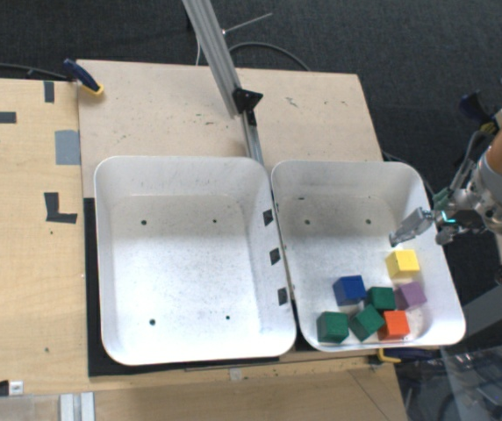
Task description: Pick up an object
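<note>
While the arm point(497, 169) reaches in from the right, the hand point(419, 224) is seen poised over the right bin point(339, 187), just above the yellow block point(403, 262); nothing is seen between its fingers, and how far they are parted cannot be told. 7 blocks are clustered in that bin's near right corner: yellow, blue point(349, 288), purple point(412, 294), orange point(396, 324) and 3 green point(333, 326). The left bin point(181, 261) is seen alongside on the bench point(23, 235).
</note>
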`<state>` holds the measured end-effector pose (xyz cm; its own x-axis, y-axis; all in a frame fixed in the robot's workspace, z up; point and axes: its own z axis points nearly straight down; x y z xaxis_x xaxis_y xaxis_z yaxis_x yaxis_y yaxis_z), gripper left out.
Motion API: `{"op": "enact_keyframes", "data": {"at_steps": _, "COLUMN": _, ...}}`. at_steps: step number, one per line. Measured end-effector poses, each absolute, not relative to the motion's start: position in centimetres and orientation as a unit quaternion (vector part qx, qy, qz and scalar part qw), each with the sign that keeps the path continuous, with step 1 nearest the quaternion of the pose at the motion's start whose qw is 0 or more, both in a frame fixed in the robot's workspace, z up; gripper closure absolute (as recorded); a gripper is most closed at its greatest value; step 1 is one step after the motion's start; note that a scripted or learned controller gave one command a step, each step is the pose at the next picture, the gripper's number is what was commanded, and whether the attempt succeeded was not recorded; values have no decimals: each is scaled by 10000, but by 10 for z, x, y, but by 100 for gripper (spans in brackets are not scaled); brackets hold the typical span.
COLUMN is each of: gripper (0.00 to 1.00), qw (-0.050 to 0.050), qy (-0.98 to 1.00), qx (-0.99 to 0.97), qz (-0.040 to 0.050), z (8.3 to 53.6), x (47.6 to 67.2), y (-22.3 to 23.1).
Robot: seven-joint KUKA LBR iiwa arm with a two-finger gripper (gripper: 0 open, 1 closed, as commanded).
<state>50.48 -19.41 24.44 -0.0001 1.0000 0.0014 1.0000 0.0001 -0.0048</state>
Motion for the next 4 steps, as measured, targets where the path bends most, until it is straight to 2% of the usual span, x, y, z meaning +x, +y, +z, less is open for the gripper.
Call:
{"op": "enact_keyframes", "data": {"at_steps": 1, "gripper": 0, "qw": 6, "qy": -7076, "qx": -7066, "qz": 4, "z": 246, "x": 506, "y": -194}}
{"op": "enact_keyframes", "data": {"at_steps": 2, "gripper": 0, "qw": 33, "qy": -7072, "qx": -7070, "qz": 20, "z": 183, "x": 509, "y": -196}}
{"op": "enact_keyframes", "data": {"at_steps": 3, "gripper": 0, "qw": -6, "qy": -7068, "qx": -7074, "qz": 9, "z": 128, "x": 500, "y": -194}}
{"op": "enact_keyframes", "data": {"at_steps": 4, "gripper": 0, "qw": -107, "qy": -7069, "qx": -7072, "qz": -29, "z": 116, "x": 505, "y": -198}}
